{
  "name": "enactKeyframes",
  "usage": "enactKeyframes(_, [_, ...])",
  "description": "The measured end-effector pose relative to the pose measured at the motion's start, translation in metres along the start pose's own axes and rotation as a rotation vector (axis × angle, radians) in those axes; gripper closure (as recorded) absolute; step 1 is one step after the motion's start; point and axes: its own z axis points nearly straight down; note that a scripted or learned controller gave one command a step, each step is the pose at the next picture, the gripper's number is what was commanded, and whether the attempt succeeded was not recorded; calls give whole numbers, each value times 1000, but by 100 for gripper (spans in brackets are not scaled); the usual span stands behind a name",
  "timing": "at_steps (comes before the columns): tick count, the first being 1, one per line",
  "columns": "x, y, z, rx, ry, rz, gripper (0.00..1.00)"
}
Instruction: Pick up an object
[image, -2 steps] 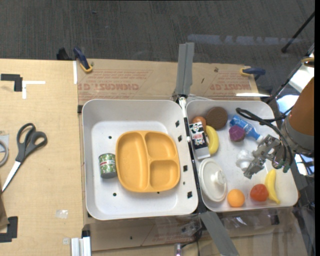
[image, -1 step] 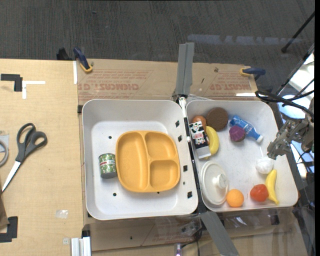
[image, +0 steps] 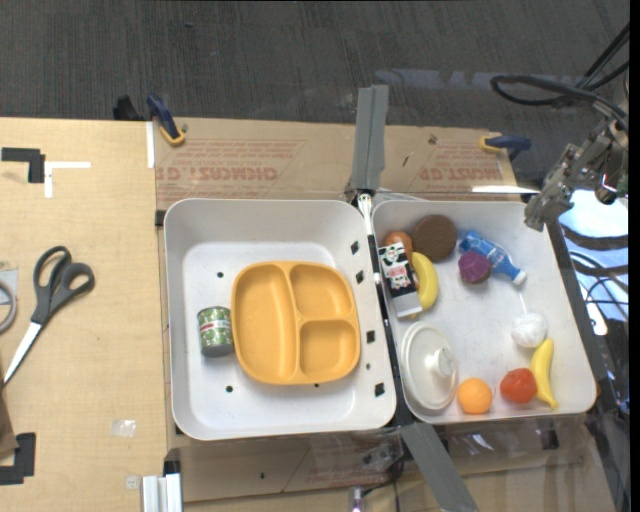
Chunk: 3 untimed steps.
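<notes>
Camera view: the arm (image: 585, 165) is seen at the far right, with the jaws held over the back right corner of the right bin (image: 572, 300). Whether the jaws are open or closed cannot be told at this angle, and nothing is seen gripped between them.

Nearest the jaws, just to their left and a little toward the front, a blue bottle (image: 497, 256) is seen lying against a purple object (image: 473, 267). Further left of the jaws, a brown round object (image: 435, 235) is set near the bin's back wall, with a banana (image: 428, 281) and a small carton (image: 400, 280) beside it along the left wall.

Well in front of the jaws, a white ball (image: 528, 329) is found near the right wall. Beyond it, at the front edge, a small yellow banana (image: 545, 373), a red tomato (image: 517, 386) and an orange (image: 475, 396) are lined up, with a white lid (image: 430, 366) to their left.

Far to the left of the jaws, in the left bin (image: 190, 260), a yellow divided plate (image: 297, 322) is laid flat, with a green can (image: 214, 331) touching its left edge. Furthest away, scissors (image: 50, 290) are left on the bare surface (image: 80, 400).
</notes>
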Motion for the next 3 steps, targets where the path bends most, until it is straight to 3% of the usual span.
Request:
enactKeyframes(2, [-3,2,-18,-1,-7,-4,100])
enactKeyframes(3, [46,-60,37,0,2,-256,100])
